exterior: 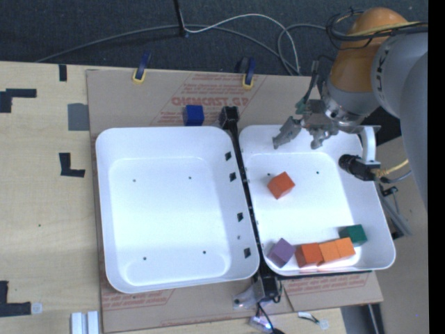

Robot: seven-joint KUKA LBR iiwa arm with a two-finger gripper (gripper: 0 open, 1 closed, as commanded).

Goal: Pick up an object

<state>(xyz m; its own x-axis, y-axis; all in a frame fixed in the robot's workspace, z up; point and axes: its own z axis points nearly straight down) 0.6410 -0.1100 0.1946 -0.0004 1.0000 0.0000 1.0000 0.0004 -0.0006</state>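
My gripper [301, 139] hangs open over the back edge of the right bin [316, 160], its two grey fingers [284, 136] spread apart with nothing between them. An orange block [281, 184] lies alone in the middle of that bin, below and slightly left of the gripper. Along the bin's front wall sit a purple block [281, 252], an orange-red block [310, 254], a lighter orange block [337, 248] and a green block [354, 234] in a row.
The left bin [167, 207] sits beside the right one, joined by black clips along the shared wall. A blue block [194, 114] rests on the cardboard behind the left bin. Cables run across the dark floor behind the bench.
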